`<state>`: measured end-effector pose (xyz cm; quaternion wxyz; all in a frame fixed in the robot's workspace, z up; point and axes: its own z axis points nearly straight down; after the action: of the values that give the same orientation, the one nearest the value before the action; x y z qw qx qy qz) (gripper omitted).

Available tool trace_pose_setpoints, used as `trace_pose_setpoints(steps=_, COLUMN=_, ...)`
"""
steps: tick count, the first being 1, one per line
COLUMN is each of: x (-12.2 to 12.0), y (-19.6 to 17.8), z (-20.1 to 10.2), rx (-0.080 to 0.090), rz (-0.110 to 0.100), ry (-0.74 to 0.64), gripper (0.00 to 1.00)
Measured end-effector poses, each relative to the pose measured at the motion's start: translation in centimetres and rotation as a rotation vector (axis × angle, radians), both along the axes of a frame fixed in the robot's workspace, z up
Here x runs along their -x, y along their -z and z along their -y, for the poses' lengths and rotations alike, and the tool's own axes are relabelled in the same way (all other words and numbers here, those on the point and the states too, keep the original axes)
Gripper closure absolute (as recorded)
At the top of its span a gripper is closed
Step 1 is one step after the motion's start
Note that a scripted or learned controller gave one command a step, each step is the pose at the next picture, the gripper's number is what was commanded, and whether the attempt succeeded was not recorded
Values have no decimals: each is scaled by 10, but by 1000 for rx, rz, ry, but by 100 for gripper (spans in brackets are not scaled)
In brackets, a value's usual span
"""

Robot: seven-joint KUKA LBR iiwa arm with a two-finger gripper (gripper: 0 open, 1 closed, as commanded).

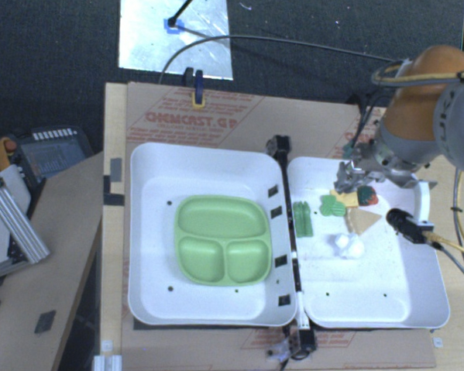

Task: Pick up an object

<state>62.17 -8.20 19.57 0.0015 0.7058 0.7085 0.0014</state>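
The jaws [348, 181], whose spread I cannot tell, hang low over the right bin [388, 305] just above a yellow piece [346, 199] beside a red-and-green piece [366, 197], tan wedge [362, 220], green toy [302, 219] and white lump [347, 244], the arm [426, 98] bending down from the right, while the left bin [149, 215] on the worktop [74, 235] carries a green divided tray [221, 240].

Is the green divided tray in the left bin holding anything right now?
Empty. All three compartments of the green tray show bare green plastic; the small items lie in the right bin, by the pincer.
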Motion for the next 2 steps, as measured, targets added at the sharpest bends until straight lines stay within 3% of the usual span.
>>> trace_pose_setpoints(steps=1, x=-1, y=-54, z=0, rx=1, rz=2, ry=0, gripper=100)
trace_pose_setpoints(steps=2, x=19, y=-44, z=-54, rx=-2, rz=-5, ry=-5, gripper=100)
